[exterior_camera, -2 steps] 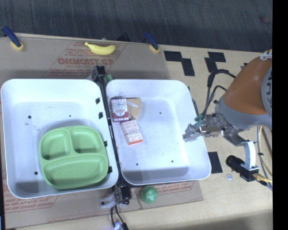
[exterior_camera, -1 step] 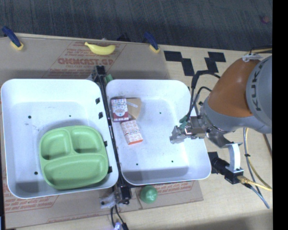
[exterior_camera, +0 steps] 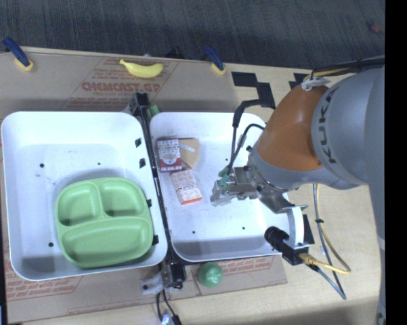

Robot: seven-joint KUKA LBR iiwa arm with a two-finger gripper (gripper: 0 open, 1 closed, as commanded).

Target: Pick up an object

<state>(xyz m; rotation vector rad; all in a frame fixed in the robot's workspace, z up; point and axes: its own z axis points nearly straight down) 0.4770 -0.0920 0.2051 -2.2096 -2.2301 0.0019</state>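
In the right bin (exterior_camera: 210, 246) lie a small red-and-white box (exterior_camera: 168, 154), a tan wedge-shaped piece (exterior_camera: 189, 151) touching its right side, and a pink-orange packet (exterior_camera: 186, 186) just below them. My gripper (exterior_camera: 221, 191) hangs low in the middle of this bin, to the right of the packet and apart from it. No object shows between its fingers. The big grey and orange arm covers the bin's right part.
The left bin (exterior_camera: 27, 134) holds a green divided plate (exterior_camera: 105, 220). A yellow banana (exterior_camera: 141, 67) lies on the cardboard behind the bins. A green ball (exterior_camera: 209, 274) rests in front of the right bin. Cables trail at the right.
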